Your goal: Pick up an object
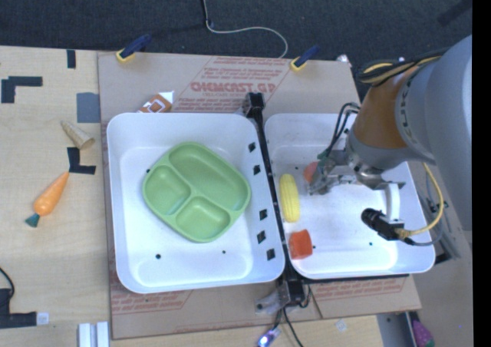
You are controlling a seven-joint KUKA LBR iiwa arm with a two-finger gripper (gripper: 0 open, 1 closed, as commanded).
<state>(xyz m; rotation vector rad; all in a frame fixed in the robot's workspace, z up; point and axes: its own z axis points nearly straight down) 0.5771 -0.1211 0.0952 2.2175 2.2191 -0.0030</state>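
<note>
Gripper (321, 181) is down inside the right-hand bin (399, 261), reaching in from the right under the bulky grey arm (445, 107) with its orange band (380, 119). Honestly can't tell how it's set, the tip is too small and dark against the white floor, so no call on whether it has anything.

Closest thing to it is a small reddish-orange bit (311, 171) right at its tip, touching or nearly so, can't say which. Just to the left of the gripper lies a yellow corn cob (289, 197), long and bumpy, lying lengthwise along the bin's left wall. Below and slightly left of the gripper, near the front corner, sits an orange block-ish piece (301, 243), apart from the corn. Yellow and black cables (418, 226) loop off the wrist on the gripper's right side.

Further left, past the black divider (265, 184) between the bins, the left bin (130, 261) holds a light green sectioned plate (196, 191), smooth plastic with three compartments, sitting tilted at an angle.

Way off to the left on the wooden bench (46, 261) lie a toy carrot (49, 196) and a tan cone-shaped piece (77, 135). Both bins rest on a cardboard sheet (230, 84) held by two blue-and-yellow clamps (134, 47).
</note>
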